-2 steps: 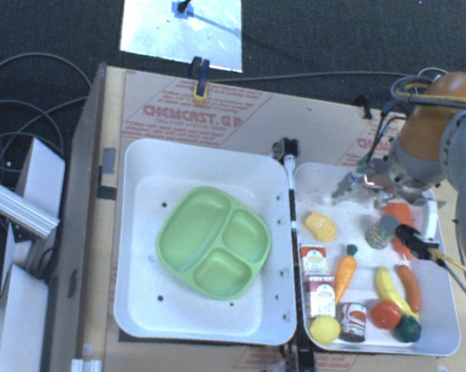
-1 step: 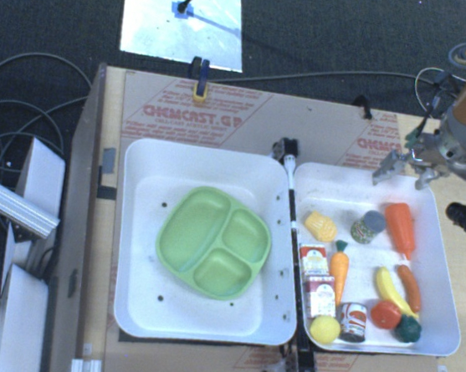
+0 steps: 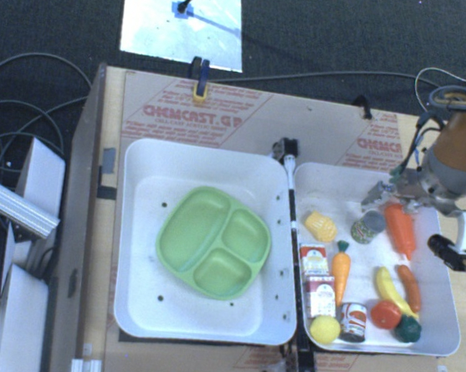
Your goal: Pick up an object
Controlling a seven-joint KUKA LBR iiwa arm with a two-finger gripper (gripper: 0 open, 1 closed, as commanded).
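My gripper (image 3: 390, 195) hangs over the back of the right bin (image 3: 450, 327). It is just above the top end of a large orange carrot (image 3: 400, 229) and close to a grey can (image 3: 368, 227), and I see nothing held in it. Lying in the same bin are a corn cob (image 3: 321, 226), a small carrot (image 3: 340, 268), a banana (image 3: 392, 290), a red sausage (image 3: 409, 287), a tomato (image 3: 385, 313), a dark green vegetable (image 3: 407, 330), a labelled can (image 3: 354, 321), a lemon (image 3: 325, 329) and two small cartons (image 3: 315, 277).
The left bin (image 3: 145, 179) holds a green divided plate (image 3: 213, 242). A clamp (image 3: 288, 151) sits where the two bins meet at the back. Cables and metal parts lie off the bench to the left.
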